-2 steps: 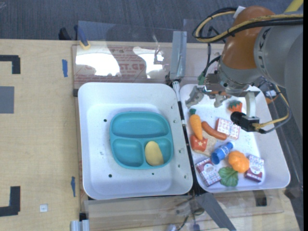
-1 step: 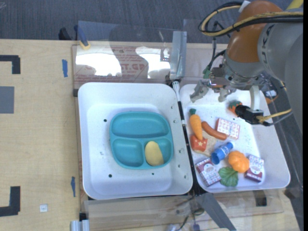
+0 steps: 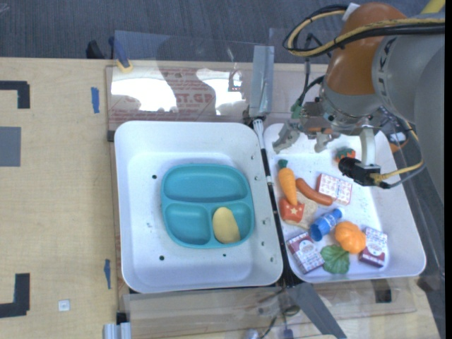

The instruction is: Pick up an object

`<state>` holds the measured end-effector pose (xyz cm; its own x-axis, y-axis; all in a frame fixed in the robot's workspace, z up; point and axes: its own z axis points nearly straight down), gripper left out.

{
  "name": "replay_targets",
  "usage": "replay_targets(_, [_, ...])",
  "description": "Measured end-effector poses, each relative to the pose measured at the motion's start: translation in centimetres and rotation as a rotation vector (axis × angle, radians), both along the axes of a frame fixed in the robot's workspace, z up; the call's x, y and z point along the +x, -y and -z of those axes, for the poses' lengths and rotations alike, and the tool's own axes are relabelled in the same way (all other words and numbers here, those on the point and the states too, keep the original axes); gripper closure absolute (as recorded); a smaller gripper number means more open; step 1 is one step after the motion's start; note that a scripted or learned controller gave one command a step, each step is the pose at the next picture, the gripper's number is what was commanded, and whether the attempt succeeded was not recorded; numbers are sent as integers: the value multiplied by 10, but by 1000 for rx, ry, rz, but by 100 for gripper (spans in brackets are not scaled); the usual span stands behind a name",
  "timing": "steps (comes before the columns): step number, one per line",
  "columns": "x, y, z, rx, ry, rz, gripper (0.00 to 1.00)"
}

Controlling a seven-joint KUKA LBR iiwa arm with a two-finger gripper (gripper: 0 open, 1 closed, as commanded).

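Observation:
My gripper (image 3: 302,139) hangs over the back of the right bin (image 3: 409,221), open, with nothing between its two grey fingers (image 3: 283,137). Just in front of it lie an orange carrot (image 3: 287,183) and a red sausage (image 3: 313,191). Further forward are a red wedge (image 3: 291,210), a blue can (image 3: 325,223), an orange fruit (image 3: 349,236) and a green leaf (image 3: 336,260). Three red-and-white cartons (image 3: 334,187) (image 3: 304,251) (image 3: 374,247) lie among them. A small red and green piece (image 3: 345,152) sits by the wrist.
The left bin (image 3: 134,189) holds a teal divided plate (image 3: 205,186) with a yellow oval fruit (image 3: 226,224) in its front right compartment. A clear panel and a grey post (image 3: 262,83) stand behind the bins. Cables (image 3: 374,171) hang from the arm over the right bin.

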<state>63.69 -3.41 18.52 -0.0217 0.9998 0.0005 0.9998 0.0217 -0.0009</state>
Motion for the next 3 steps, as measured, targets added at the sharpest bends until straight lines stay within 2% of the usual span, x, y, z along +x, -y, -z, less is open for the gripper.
replay_targets(1, [15,61,42,-2,-3,-19,0])
replay_targets(2, [-6,68,98,-1,6,-141,0])
replay_targets(3, [-68,73,97,-1,6,-205,0])
